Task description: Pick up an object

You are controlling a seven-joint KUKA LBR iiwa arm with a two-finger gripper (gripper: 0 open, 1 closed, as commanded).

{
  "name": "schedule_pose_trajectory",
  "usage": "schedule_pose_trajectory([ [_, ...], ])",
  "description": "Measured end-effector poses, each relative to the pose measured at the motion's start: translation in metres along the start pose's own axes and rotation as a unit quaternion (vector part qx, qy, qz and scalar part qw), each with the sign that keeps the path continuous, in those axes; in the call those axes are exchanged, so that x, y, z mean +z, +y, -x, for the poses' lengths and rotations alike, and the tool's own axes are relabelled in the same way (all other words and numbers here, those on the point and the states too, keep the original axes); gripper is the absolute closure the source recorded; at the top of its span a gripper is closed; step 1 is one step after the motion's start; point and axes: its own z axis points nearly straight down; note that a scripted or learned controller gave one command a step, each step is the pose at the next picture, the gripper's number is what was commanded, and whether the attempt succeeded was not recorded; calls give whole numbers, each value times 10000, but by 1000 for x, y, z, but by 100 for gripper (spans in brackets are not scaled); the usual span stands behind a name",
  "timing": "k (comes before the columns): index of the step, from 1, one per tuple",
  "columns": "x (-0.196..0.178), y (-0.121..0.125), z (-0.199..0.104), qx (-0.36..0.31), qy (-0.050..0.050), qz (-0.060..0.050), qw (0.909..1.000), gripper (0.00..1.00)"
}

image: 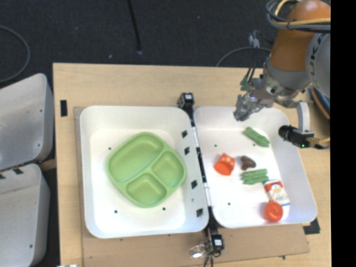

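Observation:
My gripper [242, 113] hangs over the far edge of the right bin [222, 121], with nothing seen between its fingers. In that bin lie a green pod [256, 136] just right of and below the gripper, a red cup-shaped piece [224, 164], a small dark brown item [247, 162], a second green pod [254, 176], a small white and orange carton [276, 191] and a red round piece [273, 211].
The left bin [94, 149] holds a green divided plate [147, 169]. A ridge with black clips [194, 154] separates the two bins. The arm's orange band [297, 35] and cables sit at the upper right. White chairs [22, 127] stand left of the bench.

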Motion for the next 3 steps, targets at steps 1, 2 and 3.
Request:
schedule_pose_trajectory([
  [1,12,0,-52,0,3,-10,10000,100],
  [2,18,12,-106,1,0,1,10000,100],
  [3,17,21,-153,2,2,4,10000,100],
])
